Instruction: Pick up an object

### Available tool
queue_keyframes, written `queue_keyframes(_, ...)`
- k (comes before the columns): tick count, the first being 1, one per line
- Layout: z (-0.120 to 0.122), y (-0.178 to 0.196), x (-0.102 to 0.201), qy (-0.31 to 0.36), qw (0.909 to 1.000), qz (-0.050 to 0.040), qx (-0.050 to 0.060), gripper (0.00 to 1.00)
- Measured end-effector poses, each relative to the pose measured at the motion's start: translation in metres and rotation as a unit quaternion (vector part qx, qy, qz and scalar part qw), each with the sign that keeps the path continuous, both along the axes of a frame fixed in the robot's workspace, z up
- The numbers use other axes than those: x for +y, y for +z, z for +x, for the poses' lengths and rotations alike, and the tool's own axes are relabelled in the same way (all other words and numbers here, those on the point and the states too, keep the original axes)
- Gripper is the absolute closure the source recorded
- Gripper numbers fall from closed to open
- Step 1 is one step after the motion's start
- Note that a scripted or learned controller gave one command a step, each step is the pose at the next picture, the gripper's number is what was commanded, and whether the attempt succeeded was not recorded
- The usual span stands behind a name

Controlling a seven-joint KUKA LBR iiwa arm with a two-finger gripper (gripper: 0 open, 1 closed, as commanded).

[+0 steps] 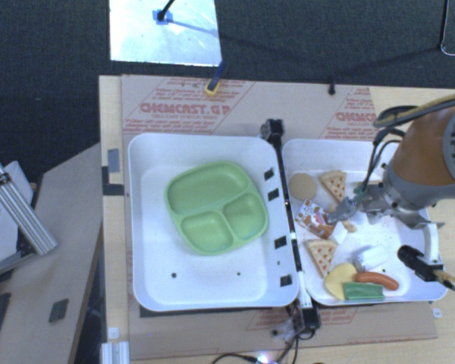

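Observation:
My gripper (341, 212) reaches into the right bin (418, 298) from the right and hangs low over its middle. Its tip is just right of a small red and white snack packet (314, 220), close to it or touching. Around it lie a round tan cookie (302, 185), a triangular toast slice (334, 183) and a second triangular slice (321, 255). Nearer the front edge are a yellow cheese piece (337, 281), a green block (364, 292), an orange sausage (376, 280) and a small white piece (369, 255). I see nothing lifted off the bin floor.
The left bin (148, 203) holds a green divided plate (216, 207). A black-clipped divider (282, 203) runs between the two bins. The arm's grey body and orange band (432, 158) cover the right bin's far right side.

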State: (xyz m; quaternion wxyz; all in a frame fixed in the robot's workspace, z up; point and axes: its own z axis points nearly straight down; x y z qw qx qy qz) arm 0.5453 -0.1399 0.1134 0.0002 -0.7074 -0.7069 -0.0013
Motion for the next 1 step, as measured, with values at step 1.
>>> queue_keyframes(1, 0.0051, -0.0068, -0.0001, 0.002, 1.0, -0.001, -0.007, 0.0)
